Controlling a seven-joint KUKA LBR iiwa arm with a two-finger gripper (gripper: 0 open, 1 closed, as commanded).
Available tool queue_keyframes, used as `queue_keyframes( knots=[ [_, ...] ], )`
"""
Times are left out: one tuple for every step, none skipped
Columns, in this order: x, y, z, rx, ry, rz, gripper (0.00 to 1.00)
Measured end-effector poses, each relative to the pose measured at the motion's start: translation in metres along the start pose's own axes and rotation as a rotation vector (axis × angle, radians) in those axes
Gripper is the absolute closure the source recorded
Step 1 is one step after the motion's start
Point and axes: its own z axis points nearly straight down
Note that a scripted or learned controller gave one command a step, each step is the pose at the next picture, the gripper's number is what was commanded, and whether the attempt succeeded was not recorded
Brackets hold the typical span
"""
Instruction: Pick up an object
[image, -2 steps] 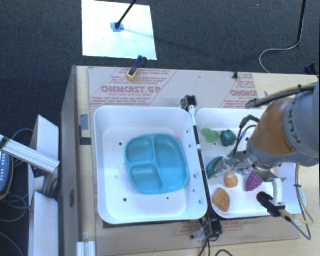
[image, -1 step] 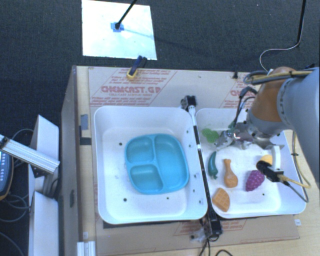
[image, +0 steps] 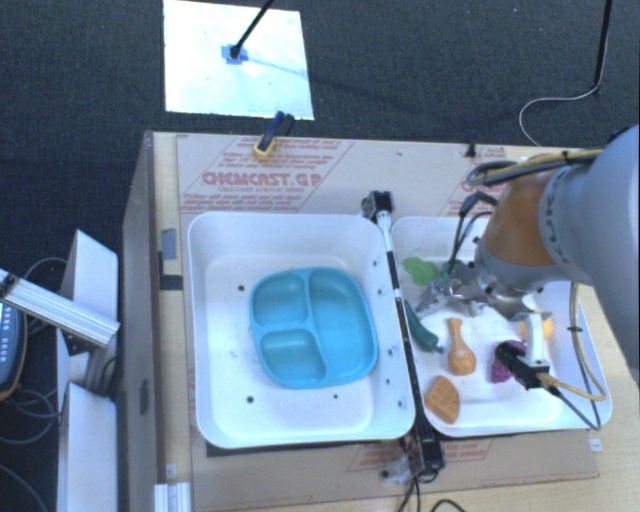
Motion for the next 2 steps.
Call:
queue_keyframes(
  knots=[
    [-0.021, 0.050, 0.000, -0.001, 0.000, -0.001, 0.00],
    [-0.029, 0.080, 0.000, -0.001, 0.000, -0.002, 0.00]
  ],
)
